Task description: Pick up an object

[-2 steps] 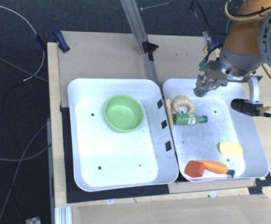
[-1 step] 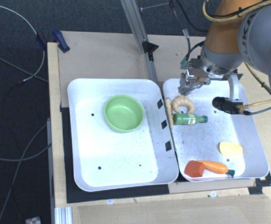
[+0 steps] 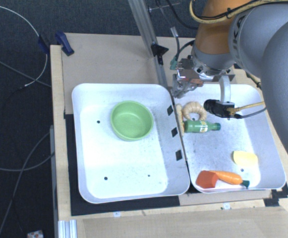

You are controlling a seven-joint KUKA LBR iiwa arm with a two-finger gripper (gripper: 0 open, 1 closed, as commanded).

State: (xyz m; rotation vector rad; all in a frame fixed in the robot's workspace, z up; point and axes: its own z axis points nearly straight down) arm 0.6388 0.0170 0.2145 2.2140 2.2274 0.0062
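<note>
So we're hovering the gripper (image 3: 186, 86) at the far left corner of the right bin (image 3: 262, 133), just past the divider where the two bins meet, and nothing sits between its jaws as far as we can see; whether they're spread or pinched we honestly can't tell from this angle, the metal bits blur together. Closest candidate is the tan ring-shaped thing (image 3: 193, 111), sort of a pretzel or bagel toy, lying just below the gripper and touching the little green bottle (image 3: 201, 127) that lies on its side in front of it. If we go for the ring, we figure the trick is coming straight down and catching one side of the loop, not straddling the whole thing, and staying clear of the bin wall on the left, since it's tight there. The bottle is crowding it, so a sloppy descent could just shove both around. The carrot (image 3: 226, 177), the red piece (image 3: 206, 179) and the yellow piece (image 3: 245, 158) lie well apart at the near end, and the green bowl (image 3: 131, 120) sits in the left bin (image 3: 84, 133).
</note>
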